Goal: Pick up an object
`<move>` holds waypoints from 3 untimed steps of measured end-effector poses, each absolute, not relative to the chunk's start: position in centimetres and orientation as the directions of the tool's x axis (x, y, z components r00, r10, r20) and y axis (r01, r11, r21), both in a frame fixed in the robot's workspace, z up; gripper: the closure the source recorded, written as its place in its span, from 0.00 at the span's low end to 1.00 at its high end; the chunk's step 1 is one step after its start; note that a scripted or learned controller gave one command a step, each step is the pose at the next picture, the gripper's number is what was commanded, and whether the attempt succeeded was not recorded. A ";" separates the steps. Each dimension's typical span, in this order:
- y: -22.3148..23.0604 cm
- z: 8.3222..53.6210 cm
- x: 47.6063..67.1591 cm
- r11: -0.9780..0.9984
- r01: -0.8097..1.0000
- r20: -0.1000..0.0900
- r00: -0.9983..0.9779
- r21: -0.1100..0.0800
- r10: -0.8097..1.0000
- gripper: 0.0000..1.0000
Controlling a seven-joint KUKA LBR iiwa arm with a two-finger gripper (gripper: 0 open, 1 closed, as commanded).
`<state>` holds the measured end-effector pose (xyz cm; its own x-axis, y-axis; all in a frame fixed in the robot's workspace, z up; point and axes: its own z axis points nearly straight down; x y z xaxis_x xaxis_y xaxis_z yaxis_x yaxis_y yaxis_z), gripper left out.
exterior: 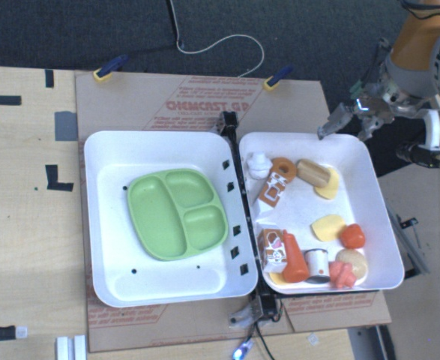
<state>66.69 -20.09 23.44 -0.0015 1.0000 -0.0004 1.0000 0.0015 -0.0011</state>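
Clutter is your main risk in the camera view: the right bin [369, 201] at center-right of frame is packed w/ small toy food, so a blind descent could wedge a finger betw. two items or land on a seam and lift nothing. The tomato [353, 235], the yellow piece [327, 227] and the pink bit [342, 274] sit touching or just beside each other in the bin's lower right; a grab there may nudge one into the other and squirt both out. The red carton [285, 253] at the lower left of that bin lies tilted against its neighbours, so it could roll off the pads. The bread roll [314, 172] near the bin's top has more bare floor around it & looks to you like the safer pick. The left bin [103, 201] has a green tray [178, 213], flat and wide, prob. too broad to pinch.

Gripper [347, 120] sits at upper right of frame, above the right bin's top-right rim, nothing betw. its fingers, not touching any item. Fingers look spread apart, but the angle & blur make it a rough read; you can't tell how wide.
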 end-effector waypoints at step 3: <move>-3.1 37.4 56.6 0.004 1.000 0.000 -0.004 -0.001 1.000 1.00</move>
